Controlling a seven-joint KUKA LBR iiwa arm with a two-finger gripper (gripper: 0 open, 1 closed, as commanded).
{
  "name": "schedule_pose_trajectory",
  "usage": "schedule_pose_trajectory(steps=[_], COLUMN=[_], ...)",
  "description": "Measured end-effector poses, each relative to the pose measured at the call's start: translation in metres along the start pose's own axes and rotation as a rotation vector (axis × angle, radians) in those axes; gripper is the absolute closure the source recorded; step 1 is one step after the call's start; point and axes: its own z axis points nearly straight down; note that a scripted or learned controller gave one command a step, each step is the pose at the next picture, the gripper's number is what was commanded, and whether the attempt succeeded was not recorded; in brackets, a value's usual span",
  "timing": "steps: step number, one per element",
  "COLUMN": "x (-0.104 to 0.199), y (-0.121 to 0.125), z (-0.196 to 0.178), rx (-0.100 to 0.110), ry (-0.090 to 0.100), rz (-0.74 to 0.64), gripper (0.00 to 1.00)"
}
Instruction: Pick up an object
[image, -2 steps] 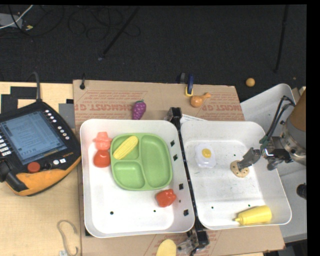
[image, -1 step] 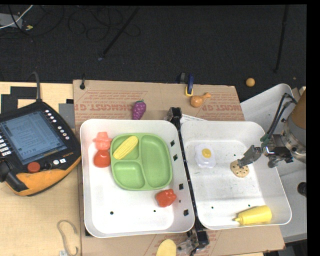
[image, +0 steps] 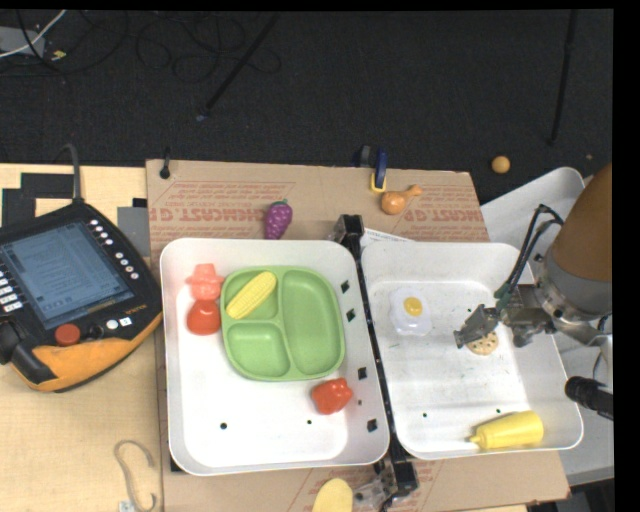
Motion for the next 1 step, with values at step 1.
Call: schedule_pose_trajectory(steps=[1], x=[0.0077], y=[0.0017], z=[0.0633], rx=[0.003], ry=[0.001], rz=[0.0], gripper=[0.0])
